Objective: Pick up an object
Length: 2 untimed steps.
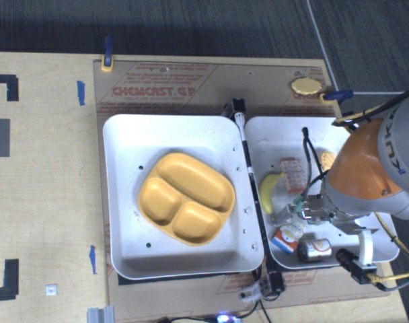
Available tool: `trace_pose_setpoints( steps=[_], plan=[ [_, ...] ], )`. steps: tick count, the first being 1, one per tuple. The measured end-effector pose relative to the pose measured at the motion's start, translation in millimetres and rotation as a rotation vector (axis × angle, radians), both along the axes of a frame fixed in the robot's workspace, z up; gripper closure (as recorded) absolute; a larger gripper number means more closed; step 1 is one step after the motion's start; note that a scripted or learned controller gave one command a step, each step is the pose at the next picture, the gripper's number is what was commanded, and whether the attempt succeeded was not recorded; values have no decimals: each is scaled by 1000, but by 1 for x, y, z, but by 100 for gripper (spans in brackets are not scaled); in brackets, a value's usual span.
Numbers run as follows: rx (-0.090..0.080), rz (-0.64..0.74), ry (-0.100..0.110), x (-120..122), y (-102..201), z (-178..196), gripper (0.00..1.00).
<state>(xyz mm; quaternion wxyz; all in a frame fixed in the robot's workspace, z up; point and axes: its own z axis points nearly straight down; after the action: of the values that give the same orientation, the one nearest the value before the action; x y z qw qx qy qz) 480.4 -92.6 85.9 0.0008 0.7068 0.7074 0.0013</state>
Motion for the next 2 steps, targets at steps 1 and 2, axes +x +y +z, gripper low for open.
trace_pose_setpoints(
  steps=[1, 2],
  plan=[
    [-1, -1, 0, 0, 0, 0, 0],
    [0, 0, -1, 0, -5, 0, 0]
  ],
)
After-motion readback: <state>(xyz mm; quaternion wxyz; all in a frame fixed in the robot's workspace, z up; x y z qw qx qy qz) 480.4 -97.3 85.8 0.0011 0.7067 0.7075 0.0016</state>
